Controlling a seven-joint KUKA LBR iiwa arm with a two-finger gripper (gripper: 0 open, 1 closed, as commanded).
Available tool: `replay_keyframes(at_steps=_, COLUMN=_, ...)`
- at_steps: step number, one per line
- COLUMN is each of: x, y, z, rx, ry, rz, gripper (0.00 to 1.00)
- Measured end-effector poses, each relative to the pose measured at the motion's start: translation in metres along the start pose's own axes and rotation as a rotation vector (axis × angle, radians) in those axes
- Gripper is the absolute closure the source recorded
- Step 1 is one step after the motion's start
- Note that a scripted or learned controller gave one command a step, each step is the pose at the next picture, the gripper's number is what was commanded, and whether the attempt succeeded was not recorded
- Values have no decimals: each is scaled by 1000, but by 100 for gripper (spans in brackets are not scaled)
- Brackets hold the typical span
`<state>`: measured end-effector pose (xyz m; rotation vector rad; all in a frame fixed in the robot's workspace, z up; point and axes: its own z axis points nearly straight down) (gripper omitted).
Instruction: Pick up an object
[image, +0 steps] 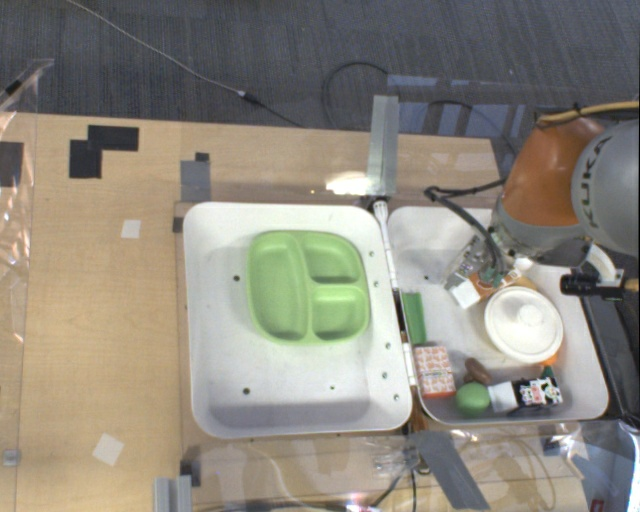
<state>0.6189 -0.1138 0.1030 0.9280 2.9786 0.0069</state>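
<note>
2 bins (200, 400) | white round lidded bowl (523, 323), rt bin | tool (478, 268) state unclear

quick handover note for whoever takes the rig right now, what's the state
Gripper: low in the right bin, near its back; fingers too blurred to judge, nothing seen held.
Right bin: white lidded bowl beside the gripper, green block by the divider, small printed box, green ball, brown piece, black and white carton.
Left bin: green divided plate.
Done: arm is in over the objects.
Left: grasp and lift one; nothing is up yet.
</note>
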Motion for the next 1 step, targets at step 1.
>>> replay_keyframes(at_steps=1, x=-9, y=66, z=-106, rx=-3, ry=0, rz=-41, gripper=100)
